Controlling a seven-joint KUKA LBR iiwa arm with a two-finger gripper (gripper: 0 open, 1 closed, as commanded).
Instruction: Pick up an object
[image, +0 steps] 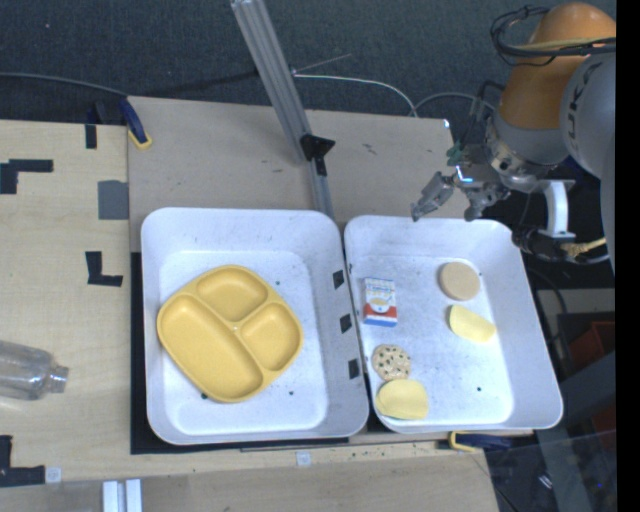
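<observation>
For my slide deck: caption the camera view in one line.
Open gripper hovers over the right bin's far rim; cookie, small carton and yellow pieces lie inside, yellow divided plate in the left bin.

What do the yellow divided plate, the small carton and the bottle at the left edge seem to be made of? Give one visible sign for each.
Yellow divided plate: probably moulded plastic, with an even colour, soft sheen and rounded compartment ridges.
Small carton: likely printed card or a toy copy, with flat faces and printed graphics.
Bottle: clear plastic or glass, as the bench shows through it; which one is unclear.
</observation>
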